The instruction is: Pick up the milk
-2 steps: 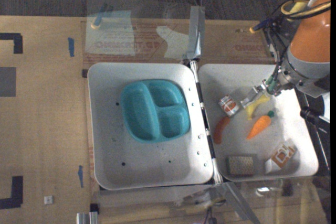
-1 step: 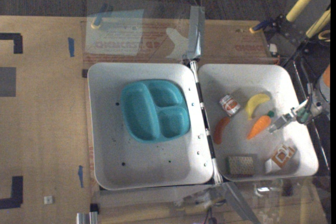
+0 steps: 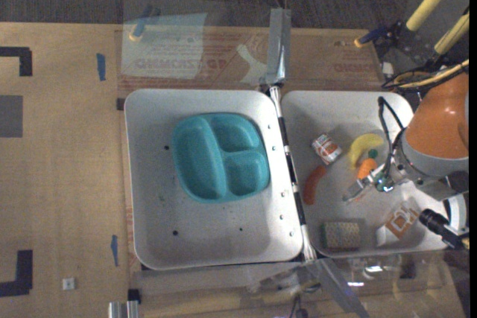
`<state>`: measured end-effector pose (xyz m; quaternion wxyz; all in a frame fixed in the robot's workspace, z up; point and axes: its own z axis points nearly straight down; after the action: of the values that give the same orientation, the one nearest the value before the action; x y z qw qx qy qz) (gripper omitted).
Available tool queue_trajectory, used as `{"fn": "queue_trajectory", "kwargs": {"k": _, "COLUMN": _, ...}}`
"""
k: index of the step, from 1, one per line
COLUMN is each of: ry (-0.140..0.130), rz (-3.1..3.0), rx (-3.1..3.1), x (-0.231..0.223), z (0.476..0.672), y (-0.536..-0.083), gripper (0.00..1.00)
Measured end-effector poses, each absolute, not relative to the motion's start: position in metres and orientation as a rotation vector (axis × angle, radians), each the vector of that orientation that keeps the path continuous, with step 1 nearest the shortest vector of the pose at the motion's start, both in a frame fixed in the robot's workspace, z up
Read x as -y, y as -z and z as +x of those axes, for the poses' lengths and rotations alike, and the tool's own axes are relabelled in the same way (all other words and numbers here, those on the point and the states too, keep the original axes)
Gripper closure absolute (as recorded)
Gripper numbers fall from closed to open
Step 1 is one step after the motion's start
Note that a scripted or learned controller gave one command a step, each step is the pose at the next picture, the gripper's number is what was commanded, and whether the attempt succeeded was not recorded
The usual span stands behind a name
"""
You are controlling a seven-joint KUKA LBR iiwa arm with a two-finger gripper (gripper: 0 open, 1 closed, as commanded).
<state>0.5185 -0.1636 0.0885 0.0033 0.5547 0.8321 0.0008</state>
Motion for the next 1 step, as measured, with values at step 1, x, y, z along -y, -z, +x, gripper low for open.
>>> {"fn": "queue_trajectory", "kwargs": {"k": 1, "ry": -0.001, "rz": 1.613, "rx": -2.690, "x": 0.2062, "z": 0.6008, "y": -0.1724, "gripper": 0.00}}
